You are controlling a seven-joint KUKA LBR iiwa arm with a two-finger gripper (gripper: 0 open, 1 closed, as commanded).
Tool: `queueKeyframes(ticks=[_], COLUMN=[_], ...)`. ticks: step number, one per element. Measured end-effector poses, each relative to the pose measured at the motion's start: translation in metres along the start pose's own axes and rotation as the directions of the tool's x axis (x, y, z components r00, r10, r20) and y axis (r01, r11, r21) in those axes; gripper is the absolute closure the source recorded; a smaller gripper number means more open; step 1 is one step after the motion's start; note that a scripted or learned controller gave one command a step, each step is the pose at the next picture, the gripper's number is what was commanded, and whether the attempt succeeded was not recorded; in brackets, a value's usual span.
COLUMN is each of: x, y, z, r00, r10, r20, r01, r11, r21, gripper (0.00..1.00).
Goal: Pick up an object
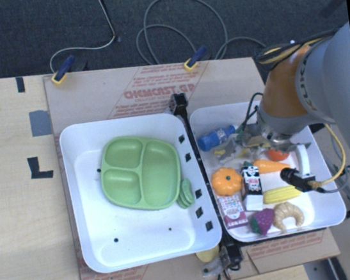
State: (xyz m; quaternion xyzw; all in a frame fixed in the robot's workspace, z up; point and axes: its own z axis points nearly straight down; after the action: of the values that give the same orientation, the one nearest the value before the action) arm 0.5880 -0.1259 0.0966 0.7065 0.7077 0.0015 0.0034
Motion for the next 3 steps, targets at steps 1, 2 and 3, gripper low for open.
queueKeyframes(ticks=[1,2,3], x=[0.030,-0.007,0.012], y=[-0.031,0.015,-0.050], z=[0.010,-0.015,0.010], r00=[1.000,1.000,1.000], r10=[0.000,0.001,0.001], r20=[0.003,0.000,0.001], r01=[0.000,-0.001,-0.001], r11=[1.000,1.000,1.000], r21=[-0.002,0.002,-0.001], gripper=[0.00,0.00,0.00])
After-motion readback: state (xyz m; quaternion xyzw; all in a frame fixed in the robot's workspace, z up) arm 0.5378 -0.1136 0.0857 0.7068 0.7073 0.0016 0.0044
